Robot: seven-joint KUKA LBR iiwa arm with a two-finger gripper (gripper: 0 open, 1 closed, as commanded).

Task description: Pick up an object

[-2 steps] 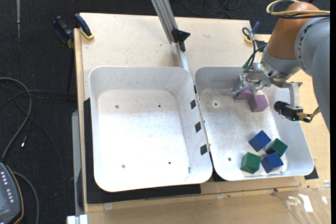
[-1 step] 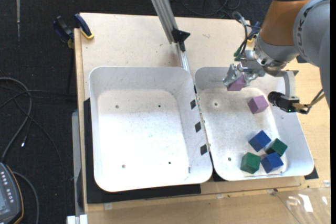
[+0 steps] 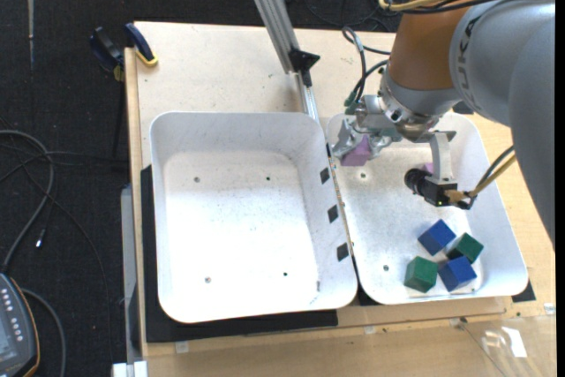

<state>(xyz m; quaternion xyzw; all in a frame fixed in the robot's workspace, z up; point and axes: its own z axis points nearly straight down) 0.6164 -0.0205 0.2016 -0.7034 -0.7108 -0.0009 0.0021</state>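
The gripper (image 3: 360,139) hangs low over the far left corner of the right bin (image 3: 503,216), close to the wall it shares with the left bin (image 3: 177,137). A small purple block (image 3: 357,154) sits right at its tip, and the grey fingers seem to stand on either side of it, so I judge them closed on the block, though the wrist above hides part of the grip. Whether the block is already off the bin floor or resting on it is hard to tell from this angle.

As for progress, the reach and the closing look done. What is left is the lift itself, and proof that the block comes up with the arm.

The purple block looks small, pale lilac, with flat faces, and its lower half shows below the fingers. Well apart from it, near the front right corner of the same bin, lies a cluster of other pieces: two blue blocks (image 3: 436,236) and two green blocks (image 3: 422,274), close together and partly touching. They lie untouched.
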